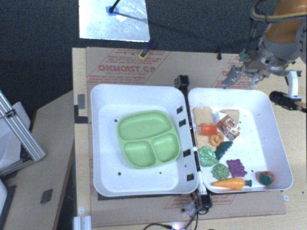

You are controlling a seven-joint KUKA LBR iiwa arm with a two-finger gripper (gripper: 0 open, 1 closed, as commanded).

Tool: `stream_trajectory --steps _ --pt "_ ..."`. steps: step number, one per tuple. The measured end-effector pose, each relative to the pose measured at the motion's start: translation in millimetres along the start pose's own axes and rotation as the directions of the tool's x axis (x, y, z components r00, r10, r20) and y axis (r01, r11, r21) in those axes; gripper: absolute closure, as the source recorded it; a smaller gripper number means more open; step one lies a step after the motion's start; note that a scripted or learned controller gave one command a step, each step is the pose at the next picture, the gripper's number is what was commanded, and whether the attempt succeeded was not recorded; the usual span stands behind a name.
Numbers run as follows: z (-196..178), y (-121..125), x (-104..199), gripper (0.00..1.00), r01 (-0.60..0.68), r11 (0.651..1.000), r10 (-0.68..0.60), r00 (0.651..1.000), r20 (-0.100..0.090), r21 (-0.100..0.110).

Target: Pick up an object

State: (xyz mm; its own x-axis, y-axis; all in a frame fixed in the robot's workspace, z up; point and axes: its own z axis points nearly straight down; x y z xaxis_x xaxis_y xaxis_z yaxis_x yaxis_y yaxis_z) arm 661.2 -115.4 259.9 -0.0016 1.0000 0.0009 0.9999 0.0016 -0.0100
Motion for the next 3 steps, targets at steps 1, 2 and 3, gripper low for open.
stream_trajectory --steps 1,2,3 --pt "-8 2 0 0.0 0.002 1.0 -0.002 1.0 0.002 -0.012" --pt "36 2 7 0.0 0.004 1.0 -0.004 1.0 0.001 -0.009" --pt "77 2 7 0.0 0.001 1.0 -0.001 1.0 0.001 -0.01"
